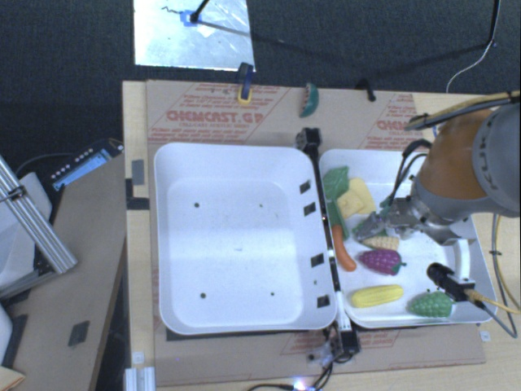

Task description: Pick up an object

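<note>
The right bin (423, 165) holds several toy foods. A green leafy piece (335, 181) and a yellow block (356, 198) lie at its left back. An orange carrot (343, 249) lies along the left wall. Purple grapes (381, 260) sit mid-bin, with a yellow corn cob (376, 296) and a green bumpy fruit (430, 304) at the front. My gripper (378, 226) is low in this bin, just right of the yellow block and right above a small pale-yellow ribbed piece (383, 241). The gripper body hides what is under it.
The left bin (236, 243) lies beside the right one, a black-clipped divider (321, 218) between them. The grey arm with its orange band (464, 169) reaches in over the right bin's back right. A green clamp (310, 98) and a yellow clamp (244, 84) sit behind the bins.
</note>
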Robot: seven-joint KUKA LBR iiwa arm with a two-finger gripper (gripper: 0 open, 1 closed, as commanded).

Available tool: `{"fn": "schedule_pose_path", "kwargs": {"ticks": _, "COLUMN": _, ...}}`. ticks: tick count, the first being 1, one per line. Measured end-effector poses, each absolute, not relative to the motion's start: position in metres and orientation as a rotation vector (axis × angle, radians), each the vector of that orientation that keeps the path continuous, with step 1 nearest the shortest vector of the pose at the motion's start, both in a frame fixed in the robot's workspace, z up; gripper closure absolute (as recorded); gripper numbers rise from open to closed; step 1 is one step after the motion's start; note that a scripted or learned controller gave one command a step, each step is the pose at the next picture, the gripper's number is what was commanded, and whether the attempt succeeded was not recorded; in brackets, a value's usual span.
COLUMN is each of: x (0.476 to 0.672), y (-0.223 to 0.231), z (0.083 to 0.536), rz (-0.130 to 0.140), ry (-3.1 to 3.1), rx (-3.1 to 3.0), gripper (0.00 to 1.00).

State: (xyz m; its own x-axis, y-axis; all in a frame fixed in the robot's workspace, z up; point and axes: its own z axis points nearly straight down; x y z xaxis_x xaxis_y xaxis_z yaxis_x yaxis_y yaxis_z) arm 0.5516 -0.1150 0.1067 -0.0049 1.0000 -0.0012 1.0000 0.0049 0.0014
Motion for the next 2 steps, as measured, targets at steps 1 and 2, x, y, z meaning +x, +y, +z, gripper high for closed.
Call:
{"fn": "schedule_pose_path", "kwargs": {"ticks": 1, "x": 0.527, "y": -0.095, "z": 0.084, "rz": 0.000, "ry": 2.223, "rx": 2.220, "gripper": 0.00}}
{"fn": "schedule_pose_path", "kwargs": {"ticks": 2, "x": 0.591, "y": -0.089, "z": 0.086, "rz": 0.002, "ry": 2.221, "rx": 2.209, "gripper": 0.00}}
